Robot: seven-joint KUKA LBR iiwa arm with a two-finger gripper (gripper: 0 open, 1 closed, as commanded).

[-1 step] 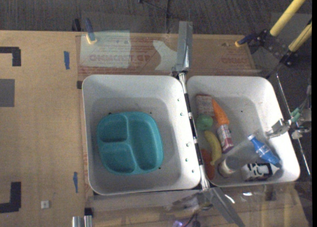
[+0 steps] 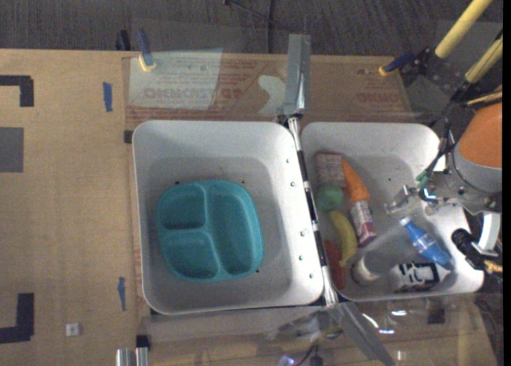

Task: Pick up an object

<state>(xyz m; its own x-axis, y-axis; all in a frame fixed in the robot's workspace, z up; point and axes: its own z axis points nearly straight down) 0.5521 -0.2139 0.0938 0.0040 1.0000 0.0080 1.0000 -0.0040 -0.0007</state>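
A metal two-finger gripper (image 2: 409, 193), its grip state impossible to tell, hovers by the right white plastic bin's (image 2: 375, 134) right edge, just above a blue-capped clear bottle (image 2: 419, 240).

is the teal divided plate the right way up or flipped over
Right way up. The teal plate lies flat in the left bin with its raised rims and three hollow compartments facing the camera.

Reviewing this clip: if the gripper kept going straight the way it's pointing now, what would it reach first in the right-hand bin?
The gripper points leftward and down into the right bin. Bare bin floor lies just ahead of it; continuing on, the small bottle beside the carrot looks like the first object met. Depth is hard to judge from above.
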